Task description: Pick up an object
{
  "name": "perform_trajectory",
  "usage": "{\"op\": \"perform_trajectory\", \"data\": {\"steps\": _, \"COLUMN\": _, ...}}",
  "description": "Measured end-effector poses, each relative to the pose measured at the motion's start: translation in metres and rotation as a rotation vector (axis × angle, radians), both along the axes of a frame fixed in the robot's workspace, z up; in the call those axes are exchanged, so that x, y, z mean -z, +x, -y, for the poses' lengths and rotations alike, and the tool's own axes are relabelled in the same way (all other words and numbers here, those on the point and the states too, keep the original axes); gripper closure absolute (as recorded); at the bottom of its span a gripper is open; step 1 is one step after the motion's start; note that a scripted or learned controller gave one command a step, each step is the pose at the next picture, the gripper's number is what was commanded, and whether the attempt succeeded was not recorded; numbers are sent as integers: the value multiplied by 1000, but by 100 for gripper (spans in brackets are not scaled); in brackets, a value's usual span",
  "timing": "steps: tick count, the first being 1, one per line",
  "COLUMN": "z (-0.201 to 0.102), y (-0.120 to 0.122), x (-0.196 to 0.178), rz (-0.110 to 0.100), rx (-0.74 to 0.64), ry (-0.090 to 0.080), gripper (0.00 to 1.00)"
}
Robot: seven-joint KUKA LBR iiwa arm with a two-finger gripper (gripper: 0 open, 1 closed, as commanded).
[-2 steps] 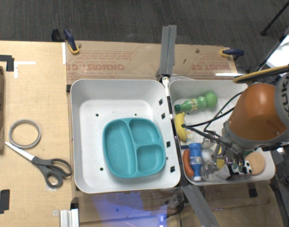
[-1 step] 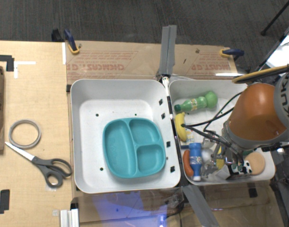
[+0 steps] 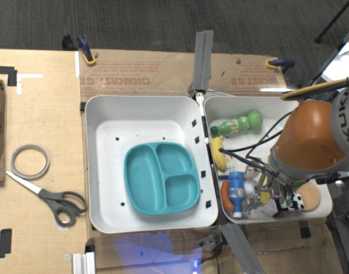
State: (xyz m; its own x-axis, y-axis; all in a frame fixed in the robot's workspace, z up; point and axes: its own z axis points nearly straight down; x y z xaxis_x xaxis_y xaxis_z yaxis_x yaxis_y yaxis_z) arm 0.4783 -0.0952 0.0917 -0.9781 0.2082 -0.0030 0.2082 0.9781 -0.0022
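Observation:
The right bin (image 3: pixel 265 103) holds a green bottle-shaped toy (image 3: pixel 238 124) near its far side, a yellow banana (image 3: pixel 219 153) by the left wall, a blue bottle (image 3: pixel 236 190) with a white cap, and a red-orange piece (image 3: pixel 224 194) beside it. A tan round object (image 3: pixel 309 199) with a black-and-white piece (image 3: pixel 298 202) lies at the right. My gripper (image 3: pixel 264 196) is lowered into the bin's near part, just right of the blue bottle. Cables and the orange wrist band (image 3: pixel 309 135) hide the fingertips.
The left bin (image 3: pixel 105 153) contains a teal divided plate (image 3: pixel 162 177). Scissors (image 3: pixel 54 200) and a tape roll (image 3: pixel 30 160) lie on the wooden bench at the left. A grey divider (image 3: pixel 201 67) stands behind the bins.

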Motion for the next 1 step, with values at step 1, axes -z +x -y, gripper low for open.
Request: {"op": "perform_trajectory", "data": {"steps": 1, "z": 0, "y": 1, "x": 0, "rz": -1, "rx": 18, "ry": 0, "gripper": 0}}
